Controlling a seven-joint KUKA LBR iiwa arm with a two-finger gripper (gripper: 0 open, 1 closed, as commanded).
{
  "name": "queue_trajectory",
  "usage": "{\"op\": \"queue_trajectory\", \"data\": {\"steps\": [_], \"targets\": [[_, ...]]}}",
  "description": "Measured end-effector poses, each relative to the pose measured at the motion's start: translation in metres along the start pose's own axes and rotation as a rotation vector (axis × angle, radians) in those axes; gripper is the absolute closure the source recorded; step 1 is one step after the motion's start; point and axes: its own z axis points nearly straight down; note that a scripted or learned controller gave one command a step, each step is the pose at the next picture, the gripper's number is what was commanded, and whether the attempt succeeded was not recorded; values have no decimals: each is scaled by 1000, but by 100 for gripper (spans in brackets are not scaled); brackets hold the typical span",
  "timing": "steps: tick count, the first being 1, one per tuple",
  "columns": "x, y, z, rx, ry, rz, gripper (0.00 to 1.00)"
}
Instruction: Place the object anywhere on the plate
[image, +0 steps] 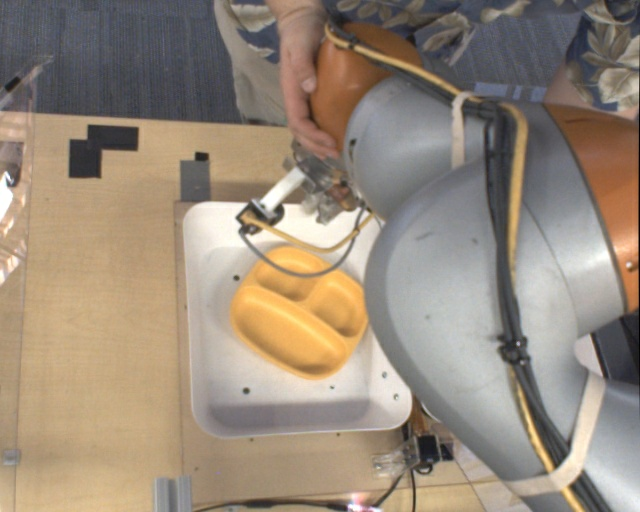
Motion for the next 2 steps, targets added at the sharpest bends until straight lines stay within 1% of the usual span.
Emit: {"op": "queue_trajectory", "data": {"steps": [1, 2], "targets": [[10, -56, 31, 55, -43, -76, 100], [25, -80, 37, 54, -54, 325, 100]]}}
